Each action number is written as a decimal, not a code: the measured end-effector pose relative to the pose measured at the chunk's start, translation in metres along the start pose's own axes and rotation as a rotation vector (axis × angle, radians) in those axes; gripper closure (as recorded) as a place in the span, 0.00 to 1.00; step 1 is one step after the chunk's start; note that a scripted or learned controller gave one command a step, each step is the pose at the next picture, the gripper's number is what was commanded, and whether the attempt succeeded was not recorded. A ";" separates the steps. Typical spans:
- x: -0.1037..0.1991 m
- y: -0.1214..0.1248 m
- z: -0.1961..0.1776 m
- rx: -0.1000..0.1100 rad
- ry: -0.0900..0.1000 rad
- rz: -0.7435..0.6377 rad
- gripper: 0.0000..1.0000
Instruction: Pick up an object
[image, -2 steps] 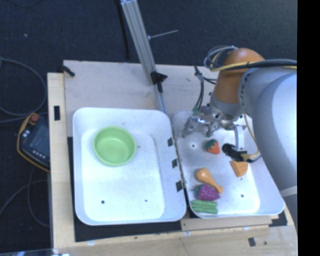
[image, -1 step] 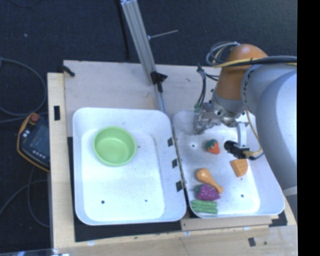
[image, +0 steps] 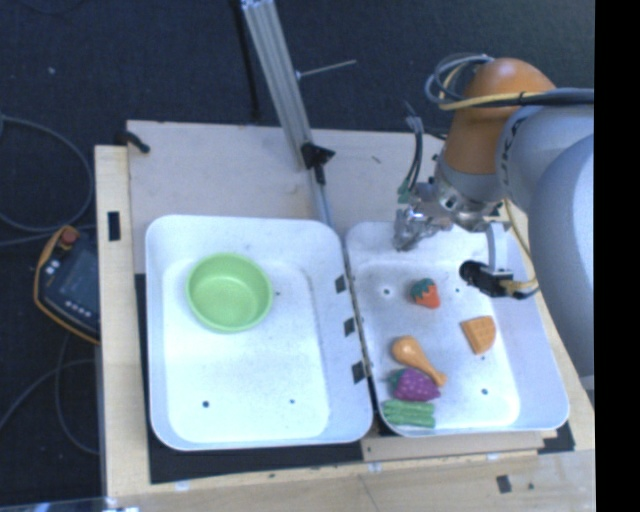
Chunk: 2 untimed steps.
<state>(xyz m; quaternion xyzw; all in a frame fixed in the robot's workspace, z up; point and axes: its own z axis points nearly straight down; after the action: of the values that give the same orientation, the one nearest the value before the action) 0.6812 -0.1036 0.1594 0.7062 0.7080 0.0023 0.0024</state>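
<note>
Approach step: hand (image: 407, 238) hangs over right bin's (image: 530, 400) far-left corner, finger spacing cannot be told. Toy strawberry (image: 426, 293) lies just nearer than hand. Next: descend onto it.

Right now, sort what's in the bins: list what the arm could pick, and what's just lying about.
Pick candidates, all in the right bin:
strawberry
orange wedge
drumstick
purple grapes
green pod
End effector hangs over that bin's far end.

Lying about:
green bowl in the left bin
</note>
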 end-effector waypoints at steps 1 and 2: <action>-0.001 0.002 -0.055 -0.001 -0.001 -0.001 1.00; 0.046 -0.018 -0.073 0.004 0.002 -0.004 1.00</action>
<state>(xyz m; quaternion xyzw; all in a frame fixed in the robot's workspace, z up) 0.6621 -0.0577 0.2327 0.7047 0.7095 0.0015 0.0002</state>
